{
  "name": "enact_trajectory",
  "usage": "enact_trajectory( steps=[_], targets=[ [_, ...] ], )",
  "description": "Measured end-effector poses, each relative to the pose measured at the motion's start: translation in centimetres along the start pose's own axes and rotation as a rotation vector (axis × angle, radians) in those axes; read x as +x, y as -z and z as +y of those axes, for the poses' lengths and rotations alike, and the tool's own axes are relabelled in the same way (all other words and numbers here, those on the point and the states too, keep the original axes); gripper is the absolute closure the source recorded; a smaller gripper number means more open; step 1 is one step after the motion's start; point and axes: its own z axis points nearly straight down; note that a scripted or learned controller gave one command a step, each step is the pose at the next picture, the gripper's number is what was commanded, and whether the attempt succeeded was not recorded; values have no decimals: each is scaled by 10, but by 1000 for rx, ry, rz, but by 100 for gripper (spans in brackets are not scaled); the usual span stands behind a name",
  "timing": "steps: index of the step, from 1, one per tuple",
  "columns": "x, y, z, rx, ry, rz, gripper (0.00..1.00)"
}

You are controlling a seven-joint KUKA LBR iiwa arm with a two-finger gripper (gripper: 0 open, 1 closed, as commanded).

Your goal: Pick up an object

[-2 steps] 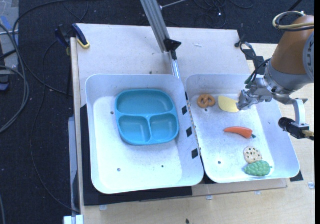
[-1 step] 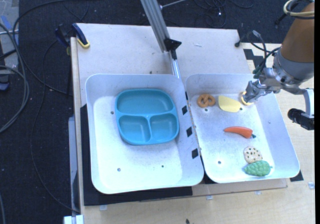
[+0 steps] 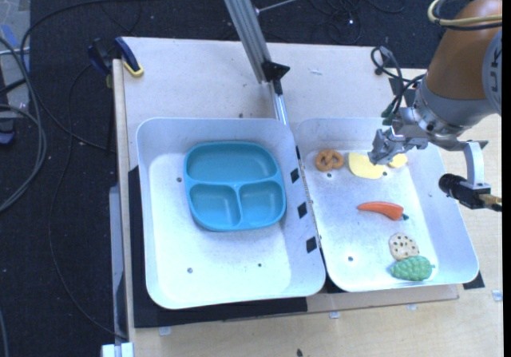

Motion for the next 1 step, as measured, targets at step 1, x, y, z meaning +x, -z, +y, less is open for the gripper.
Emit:
enact_trajectory(
  steps=[1],
  targets=[
    [56, -6, -17, 3, 1, 1, 100]
  ],
)
